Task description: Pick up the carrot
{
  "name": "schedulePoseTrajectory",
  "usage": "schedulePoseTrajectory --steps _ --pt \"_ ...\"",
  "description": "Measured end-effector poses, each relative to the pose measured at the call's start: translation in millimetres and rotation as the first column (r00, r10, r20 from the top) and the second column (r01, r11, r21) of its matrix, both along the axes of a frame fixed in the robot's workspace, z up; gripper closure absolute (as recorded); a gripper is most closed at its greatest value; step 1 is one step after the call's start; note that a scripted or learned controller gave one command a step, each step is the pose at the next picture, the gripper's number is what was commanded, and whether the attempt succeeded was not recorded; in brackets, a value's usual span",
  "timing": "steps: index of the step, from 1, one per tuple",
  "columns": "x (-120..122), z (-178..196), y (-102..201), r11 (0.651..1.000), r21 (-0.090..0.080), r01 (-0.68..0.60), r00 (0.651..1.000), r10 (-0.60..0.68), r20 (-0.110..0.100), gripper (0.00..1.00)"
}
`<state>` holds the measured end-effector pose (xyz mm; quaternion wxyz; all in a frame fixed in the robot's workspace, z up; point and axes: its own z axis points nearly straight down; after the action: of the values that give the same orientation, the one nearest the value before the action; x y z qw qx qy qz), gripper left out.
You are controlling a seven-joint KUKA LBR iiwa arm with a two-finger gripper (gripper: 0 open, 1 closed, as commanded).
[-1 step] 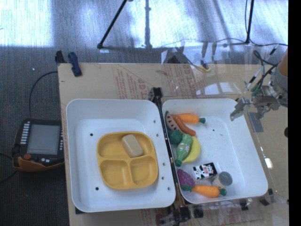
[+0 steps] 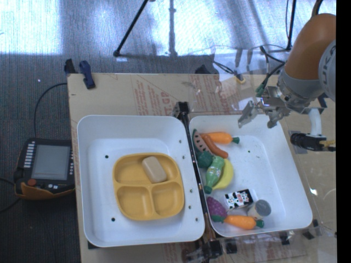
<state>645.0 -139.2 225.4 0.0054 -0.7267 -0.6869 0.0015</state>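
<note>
The fingers (image 2: 258, 114) are spread apart, grasping nothing, poised above the right bin's (image 2: 274, 171) far edge, ready for descent. One carrot (image 2: 221, 138) is seen near that far edge, another carrot (image 2: 241, 221) at the near edge.

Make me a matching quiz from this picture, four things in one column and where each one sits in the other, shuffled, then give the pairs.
Things:
1. bar of soap
2. milk carton
3. end effector
4. handheld controller

Places:
A. on the floor left of the bench
B. in the yellow divided plate
C. above the far edge of the right bin
D. in the right bin, just above the near carrot

Pairs: 1-B, 2-D, 3-C, 4-A
</note>
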Motion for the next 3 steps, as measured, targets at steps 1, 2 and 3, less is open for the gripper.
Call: schedulePoseTrajectory --steps 1,2,3 --pt "-3 -138 18 1.0 0.0 -0.02 1.0 0.02 -0.005 0.0" --pt "-2 -128 18 1.0 0.001 -0.022 1.0 0.022 -0.009 1.0" --pt "-3 -128 18 1.0 0.001 -0.022 1.0 0.022 -0.009 0.0"
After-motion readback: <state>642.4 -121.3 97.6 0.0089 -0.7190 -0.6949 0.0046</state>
